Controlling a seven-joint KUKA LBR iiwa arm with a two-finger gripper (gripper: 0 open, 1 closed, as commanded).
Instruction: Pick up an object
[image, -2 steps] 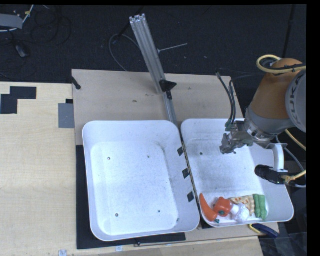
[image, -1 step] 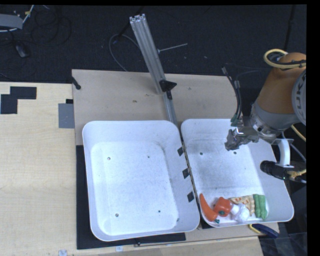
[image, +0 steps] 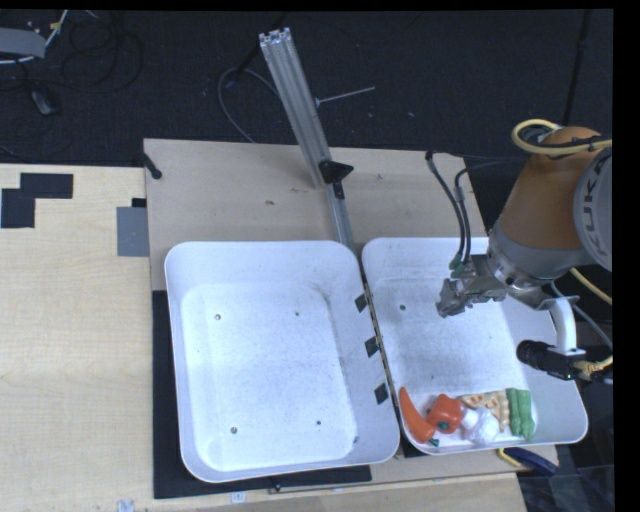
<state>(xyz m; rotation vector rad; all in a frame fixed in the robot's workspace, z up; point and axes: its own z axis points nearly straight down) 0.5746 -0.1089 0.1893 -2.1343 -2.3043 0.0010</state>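
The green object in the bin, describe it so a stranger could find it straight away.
Look at the right bin of the two white ones, along its near edge where small items are piled. The green object sits at the pile's right end, the only green piece, beside a pale crinkled one.

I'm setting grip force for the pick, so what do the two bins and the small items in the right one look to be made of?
Left bin and right bin: probably moulded plastic, matt white, with rounded corners and faint scuffing. The orange piece, red piece and green piece: likely smooth plastic toy food, judging by the saturated colours; too small to be sure.
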